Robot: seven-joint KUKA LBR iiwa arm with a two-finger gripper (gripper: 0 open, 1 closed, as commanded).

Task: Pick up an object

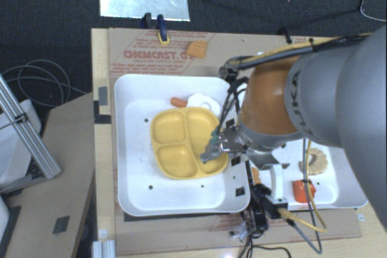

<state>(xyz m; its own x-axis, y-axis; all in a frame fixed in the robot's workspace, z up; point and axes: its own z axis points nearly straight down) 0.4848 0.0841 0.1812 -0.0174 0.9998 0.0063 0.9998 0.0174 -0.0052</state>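
notice your gripper [213, 149] sits low at the right rim of the yellow three-compartment plastic plate [181, 142] in the left white bin [130, 130], likely seeking an edge grasp; whether it pinches the rim, i cannot tell.

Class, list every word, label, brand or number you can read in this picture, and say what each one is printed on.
"CHEMCAST" in red capitals, followed by more letters too blurred to read: on the brown cardboard sheet behind the left bin.
Smaller red lines above and below it: too small to read.
"KU", cut off by the edge of the curve: on the grey arm.
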